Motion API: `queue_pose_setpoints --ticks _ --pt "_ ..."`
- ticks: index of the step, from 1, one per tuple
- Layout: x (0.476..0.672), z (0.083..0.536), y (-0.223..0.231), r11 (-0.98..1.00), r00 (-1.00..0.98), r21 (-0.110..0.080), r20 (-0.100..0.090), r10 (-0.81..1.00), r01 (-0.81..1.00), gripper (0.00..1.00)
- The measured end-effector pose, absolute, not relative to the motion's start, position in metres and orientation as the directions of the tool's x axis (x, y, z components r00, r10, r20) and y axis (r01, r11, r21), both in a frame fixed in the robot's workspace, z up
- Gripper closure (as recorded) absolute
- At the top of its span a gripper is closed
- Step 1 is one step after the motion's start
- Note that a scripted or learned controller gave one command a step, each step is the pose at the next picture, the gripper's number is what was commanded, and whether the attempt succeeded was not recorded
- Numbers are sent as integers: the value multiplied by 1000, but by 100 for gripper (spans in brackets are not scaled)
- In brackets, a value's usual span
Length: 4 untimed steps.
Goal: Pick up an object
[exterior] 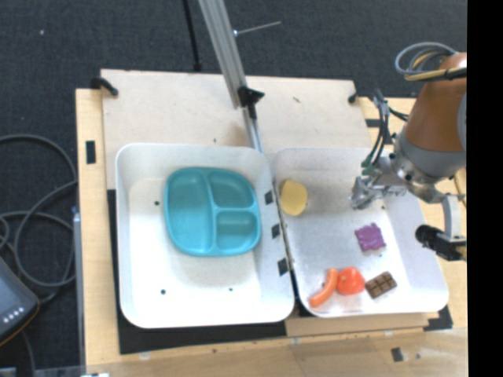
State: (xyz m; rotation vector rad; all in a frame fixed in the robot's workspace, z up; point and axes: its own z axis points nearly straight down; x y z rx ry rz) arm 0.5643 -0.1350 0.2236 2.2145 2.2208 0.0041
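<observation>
My gripper (362, 195) hangs over the upper right part of the right bin (330, 163), above bare bin floor. A purple block (369, 237) lies below and slightly right of it. A yellow round piece (293, 198) rests near the bin's left wall, well left of the gripper. Along the bin's front edge lie an orange carrot-shaped toy (339, 283) and a brown chocolate-like bar (380, 285). Nothing shows between the fingers.
The left bin (141, 210) holds a teal divided plate (212, 211). A slanted metal pole (224, 42) rises from behind the bins' shared edge. The arm's orange band (434, 120) sits at the right. Cables lie on the floor at left.
</observation>
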Motion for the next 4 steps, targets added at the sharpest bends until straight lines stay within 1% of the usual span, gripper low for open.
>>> queue_pose_setpoints --ticks 1,2,3,4 --pt "578 238 -83 8 -8 3 1 1000 1000 100" --pt "597 230 -31 7 -7 2 1 1000 1000 100" --pt "608 244 22 8 -8 3 2 1000 1000 100" --pt "630 238 74 7 -7 2 0 1000 1000 100"
